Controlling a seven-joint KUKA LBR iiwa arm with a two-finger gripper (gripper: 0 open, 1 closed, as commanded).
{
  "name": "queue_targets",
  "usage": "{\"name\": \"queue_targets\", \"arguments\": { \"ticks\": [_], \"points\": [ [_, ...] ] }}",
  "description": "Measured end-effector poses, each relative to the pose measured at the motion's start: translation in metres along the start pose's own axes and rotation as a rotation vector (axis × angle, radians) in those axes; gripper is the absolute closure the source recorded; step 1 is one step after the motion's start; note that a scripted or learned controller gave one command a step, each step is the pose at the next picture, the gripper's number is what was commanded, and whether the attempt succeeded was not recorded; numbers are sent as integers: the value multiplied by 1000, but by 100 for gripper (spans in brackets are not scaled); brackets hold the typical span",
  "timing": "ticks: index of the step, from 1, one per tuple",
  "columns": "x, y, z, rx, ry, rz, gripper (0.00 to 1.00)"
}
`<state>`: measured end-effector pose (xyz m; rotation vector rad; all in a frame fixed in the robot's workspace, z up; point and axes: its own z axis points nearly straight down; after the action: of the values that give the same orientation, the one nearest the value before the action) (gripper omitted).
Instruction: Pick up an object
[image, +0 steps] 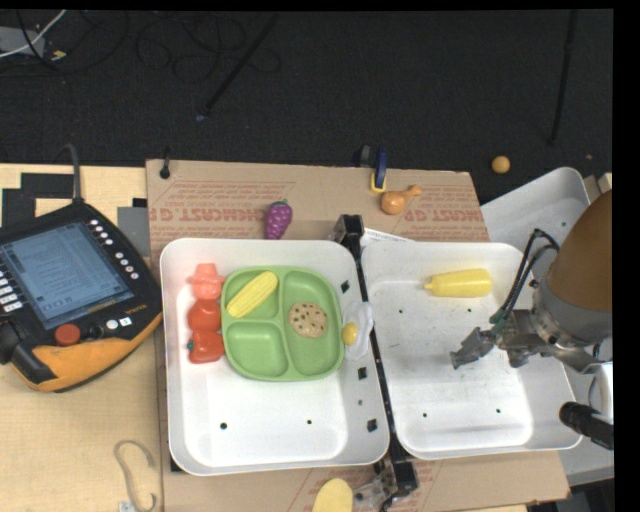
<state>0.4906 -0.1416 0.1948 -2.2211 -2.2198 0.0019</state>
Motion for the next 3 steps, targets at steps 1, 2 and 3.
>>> {"name": "queue_targets", "arguments": {
  "ticks": [1, 2, 3],
  "points": [
    [2, -8, 61, 6, 3, -2, 0],
    [4, -8, 109, 0, 1, -2, 0],
    [1, -8, 96, -1, 2, 5, 100]
  ]
}}
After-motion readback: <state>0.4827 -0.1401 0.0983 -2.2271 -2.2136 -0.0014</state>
